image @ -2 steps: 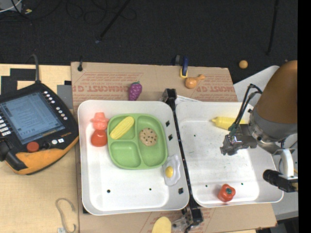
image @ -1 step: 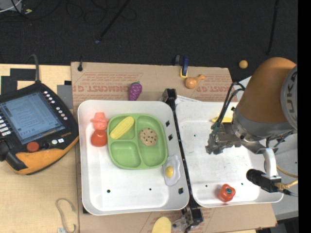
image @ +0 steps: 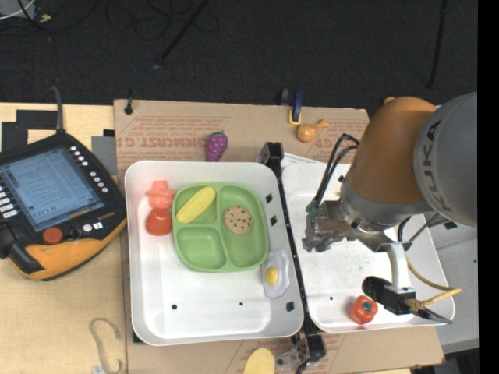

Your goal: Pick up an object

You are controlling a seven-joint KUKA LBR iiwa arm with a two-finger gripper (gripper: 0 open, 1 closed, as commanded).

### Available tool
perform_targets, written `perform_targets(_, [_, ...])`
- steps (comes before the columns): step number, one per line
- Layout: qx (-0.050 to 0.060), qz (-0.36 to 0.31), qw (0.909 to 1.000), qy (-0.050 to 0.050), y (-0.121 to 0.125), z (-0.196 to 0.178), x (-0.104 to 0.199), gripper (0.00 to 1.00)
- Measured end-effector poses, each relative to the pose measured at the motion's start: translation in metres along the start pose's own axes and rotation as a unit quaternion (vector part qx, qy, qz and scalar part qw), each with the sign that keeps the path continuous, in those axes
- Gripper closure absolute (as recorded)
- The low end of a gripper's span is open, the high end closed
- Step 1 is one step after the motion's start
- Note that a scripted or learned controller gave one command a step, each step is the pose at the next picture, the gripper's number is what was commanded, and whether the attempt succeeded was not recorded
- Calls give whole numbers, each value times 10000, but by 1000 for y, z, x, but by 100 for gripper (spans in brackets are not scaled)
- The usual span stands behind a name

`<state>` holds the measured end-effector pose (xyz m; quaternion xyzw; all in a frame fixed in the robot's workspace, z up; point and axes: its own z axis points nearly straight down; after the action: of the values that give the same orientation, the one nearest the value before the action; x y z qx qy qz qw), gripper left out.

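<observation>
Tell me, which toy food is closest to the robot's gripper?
The red tomato. It lies in the right bin, the same bin the gripper is over. The corn, cookie and egg sit in the left bin.

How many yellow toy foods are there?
4: a yellow plastic corn cob on the green divided plate, an egg's yolk beside it, a yellow lump below, a gourd behind. The arm may hide others.
</observation>
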<state>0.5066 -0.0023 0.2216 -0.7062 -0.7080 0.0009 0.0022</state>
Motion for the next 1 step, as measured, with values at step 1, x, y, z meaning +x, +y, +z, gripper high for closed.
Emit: perform_targets(1, [-9,-10,10000,2,-9,-12,56,100])
